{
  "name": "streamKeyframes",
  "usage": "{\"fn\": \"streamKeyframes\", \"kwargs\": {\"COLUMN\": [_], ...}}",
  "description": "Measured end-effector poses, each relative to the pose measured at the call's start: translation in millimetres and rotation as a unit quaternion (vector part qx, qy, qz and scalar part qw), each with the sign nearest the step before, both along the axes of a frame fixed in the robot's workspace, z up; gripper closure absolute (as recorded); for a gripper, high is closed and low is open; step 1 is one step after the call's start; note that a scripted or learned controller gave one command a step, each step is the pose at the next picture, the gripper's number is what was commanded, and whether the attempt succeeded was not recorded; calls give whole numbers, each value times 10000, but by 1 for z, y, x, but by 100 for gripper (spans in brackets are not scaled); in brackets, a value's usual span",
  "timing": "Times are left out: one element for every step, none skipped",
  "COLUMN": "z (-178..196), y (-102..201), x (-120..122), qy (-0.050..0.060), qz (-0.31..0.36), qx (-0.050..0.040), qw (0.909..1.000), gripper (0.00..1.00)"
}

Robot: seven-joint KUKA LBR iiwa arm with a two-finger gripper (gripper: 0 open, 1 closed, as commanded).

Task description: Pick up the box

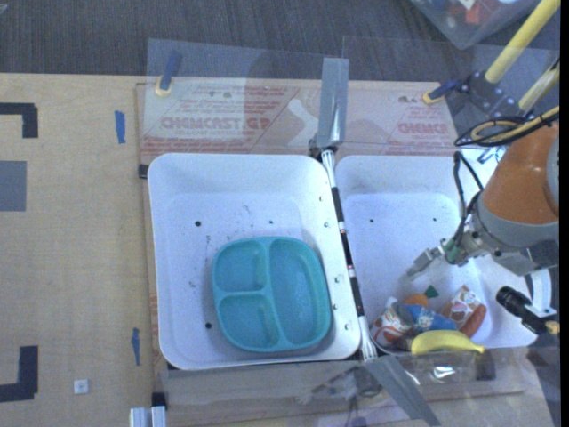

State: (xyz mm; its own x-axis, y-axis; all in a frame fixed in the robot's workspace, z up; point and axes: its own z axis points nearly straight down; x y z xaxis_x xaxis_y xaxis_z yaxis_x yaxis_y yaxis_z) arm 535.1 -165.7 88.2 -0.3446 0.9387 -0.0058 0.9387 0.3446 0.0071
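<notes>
1. The arm point(524, 194) leans in from the right over the right-hand bin point(391, 212); its gripper point(436, 258) hangs just above the heap in that bin's near corner; the metal at its tip is too small and blurred for me to read, so I cannot tell how the jaws stand, and I see nothing caught in them.

2. The box point(464, 308), as best I can judge, is the small white carton with red and orange print; it lies tilted at the right side of the heap, just beside a yellow banana point(446, 341) and a huddle of blue and orange bits point(416, 310).

3. The trouble I would expect: everything there is touching, so a descent slightly off could pinch the banana or the small bits instead; the tilted carton could also slide off along the bin floor or wedge against the wall.

4. The left-hand bin point(178, 238) holds a teal divided tray point(271, 294), well apart from all this.

5. Writing: the clear sheet point(240, 118) behind the bins carries faded red lettering that looks like "CHEMCAST", with a fainter repeat at the right; the carton's print is too small to read.
</notes>
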Motion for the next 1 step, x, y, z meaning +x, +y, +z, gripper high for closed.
{"fn": "streamKeyframes", "kwargs": {"z": [0], "y": [26], "x": [-52], "qy": [-3], "qz": [410], "qx": [7], "qw": [9992], "gripper": [0]}}
